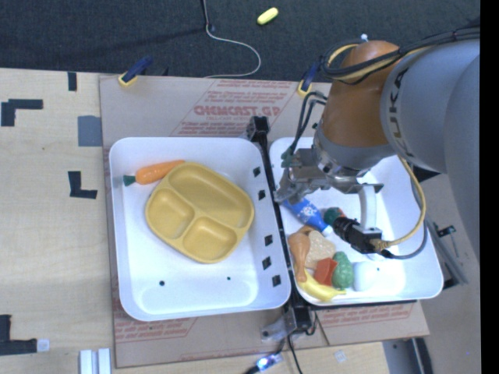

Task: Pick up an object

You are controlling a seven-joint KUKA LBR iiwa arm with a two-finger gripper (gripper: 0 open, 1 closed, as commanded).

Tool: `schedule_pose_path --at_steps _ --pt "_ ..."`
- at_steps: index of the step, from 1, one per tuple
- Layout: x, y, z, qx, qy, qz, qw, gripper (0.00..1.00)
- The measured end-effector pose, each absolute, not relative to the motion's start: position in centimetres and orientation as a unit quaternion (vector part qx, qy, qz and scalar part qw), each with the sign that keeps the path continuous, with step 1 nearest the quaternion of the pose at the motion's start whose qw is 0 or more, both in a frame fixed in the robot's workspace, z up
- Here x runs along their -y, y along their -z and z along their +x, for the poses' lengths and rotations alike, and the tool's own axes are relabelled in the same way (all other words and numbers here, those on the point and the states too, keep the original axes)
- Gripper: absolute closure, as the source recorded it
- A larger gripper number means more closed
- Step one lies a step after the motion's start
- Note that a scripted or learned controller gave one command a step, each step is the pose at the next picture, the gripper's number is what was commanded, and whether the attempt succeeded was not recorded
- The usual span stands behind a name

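My gripper (291,187) hangs low over the left side of the right bin (417,275), close to the wall between the bins. Just below it lies a blue and white tube (306,212), slanting toward the bin's middle; whether the gripper touches it I cannot tell. Toy foods are piled in the near left corner of that bin: a tan bread piece (310,249), a red piece (324,271), a green piece (341,269), a white piece (362,276) and a yellow banana (318,290).
The left bin (132,287) holds a yellow compartment plate (199,211) and an orange carrot (156,172) at its far left. A small yellow thing (267,15) lies on the dark floor beyond the bench. The arm's bulk covers the far part of the right bin.
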State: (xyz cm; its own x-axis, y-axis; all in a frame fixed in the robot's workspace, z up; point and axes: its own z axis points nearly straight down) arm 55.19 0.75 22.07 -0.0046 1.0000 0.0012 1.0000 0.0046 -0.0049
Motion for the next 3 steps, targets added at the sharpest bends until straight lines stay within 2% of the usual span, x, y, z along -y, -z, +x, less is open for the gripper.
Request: schedule_pose_path --at_steps 1,2,3 --pt "-2.6 -21.5 54.9 0.708 -0.0011 -0.706 0.001 1.00" --pt "-3.0 -23.2 53.8 0.708 -0.0002 -0.706 0.001 1.00" --pt "-2.4 -21.3 54.5 0.707 -0.0022 -0.707 0.001 1.00"
